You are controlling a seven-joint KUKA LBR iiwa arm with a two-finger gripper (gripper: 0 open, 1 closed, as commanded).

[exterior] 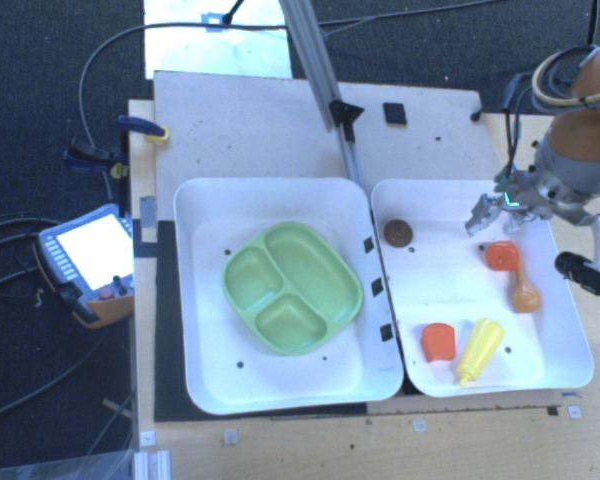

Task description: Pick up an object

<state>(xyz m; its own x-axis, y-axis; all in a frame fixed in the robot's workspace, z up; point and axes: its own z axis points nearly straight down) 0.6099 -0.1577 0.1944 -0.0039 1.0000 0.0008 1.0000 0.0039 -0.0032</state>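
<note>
Four items in the right bin: brown disc, orange spoon, red cup, yellow bottle. My gripper, fingers parted, empty, hovers at the spoon's eleven o'clock.

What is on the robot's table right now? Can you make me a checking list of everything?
Surface: bench bearing two shallow white bins, left bin and right bin.
Job's things: in the right bin, a brown round piece, an orange spoon-like toy, a red cup and a yellow bottle beside it.
Clutter: green divided plate in the left bin.
Grippers: gripper over the right bin's far end, near the orange toy, holding nothing visible.
Cables: black cables on the floor at left.
Surroundings: handheld screen unit left of the bench; dark carpet.
</note>
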